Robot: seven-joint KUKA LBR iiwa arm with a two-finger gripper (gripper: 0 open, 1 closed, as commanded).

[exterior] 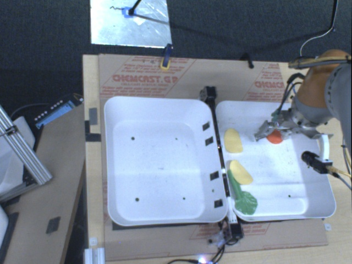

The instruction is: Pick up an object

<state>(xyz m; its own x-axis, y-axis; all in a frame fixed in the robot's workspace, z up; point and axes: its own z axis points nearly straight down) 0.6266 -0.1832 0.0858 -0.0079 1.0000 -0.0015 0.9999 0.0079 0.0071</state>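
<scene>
Left bin (159, 164): bare, nothing there for me to go after.

Right bin (297, 202): near the shared wall I see a yellow piece (233, 141) up top, a second yellow piece (241, 172) below it, and a green piece (243, 201) touching that second one's lower end, running down to the bin's front corner. All three are well apart from the arm.

Further right, an orange-red ball (275, 138) sits in the upper part of the right bin, just beside the gripper (272, 129), tucked against its lower right edge. The arm (319, 98) comes in over the bin's back right corner.

Jaws: can't tell if they're apart or together; the metal parts blur into each other at this angle. The ball looks beside the tip, not between anything, so I'm not calling it held.

Risks as I judge them:
- Ball is round on a slick bin floor; an off-centre close would likely squirt it sideways.
- If the tip comes down on top of it, it probably rolls toward the back wall.
- The black cable plug (314, 162) hangs low over the bin at right; a swing could snag it.
</scene>
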